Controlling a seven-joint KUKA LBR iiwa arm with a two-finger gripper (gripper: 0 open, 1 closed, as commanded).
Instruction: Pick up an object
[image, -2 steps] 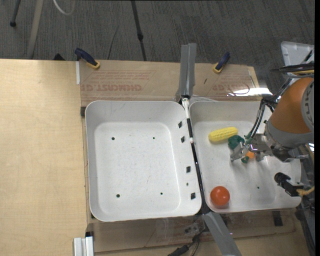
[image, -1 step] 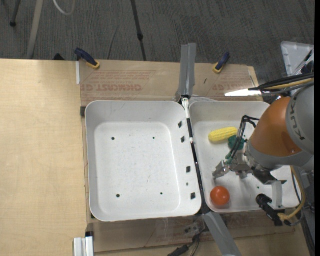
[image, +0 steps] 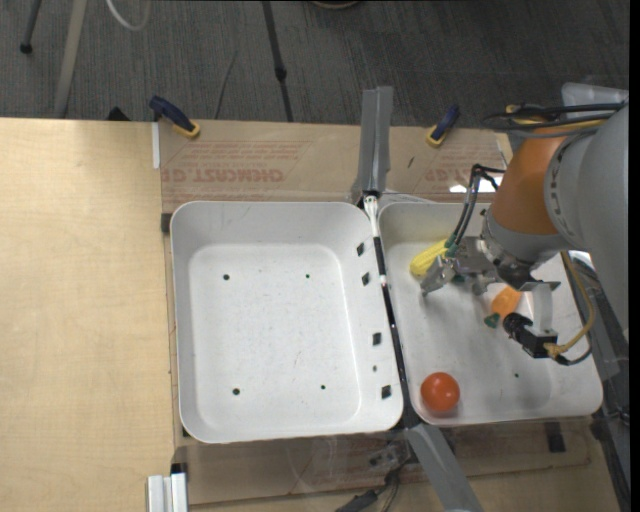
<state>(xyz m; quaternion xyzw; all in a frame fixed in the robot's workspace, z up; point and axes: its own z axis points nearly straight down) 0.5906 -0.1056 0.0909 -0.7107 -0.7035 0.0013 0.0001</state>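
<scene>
Yellow object beside hand, touching

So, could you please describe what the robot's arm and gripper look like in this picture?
The arm is bulky, rounded and light grey, with a broad orange band above the wrist. Thin dark cables loop alongside the band down to the gripper, a cluster of grey metal parts. A small black fitting with yellowish wiring hangs under the wrist. No lettering is legible on it.
</scene>
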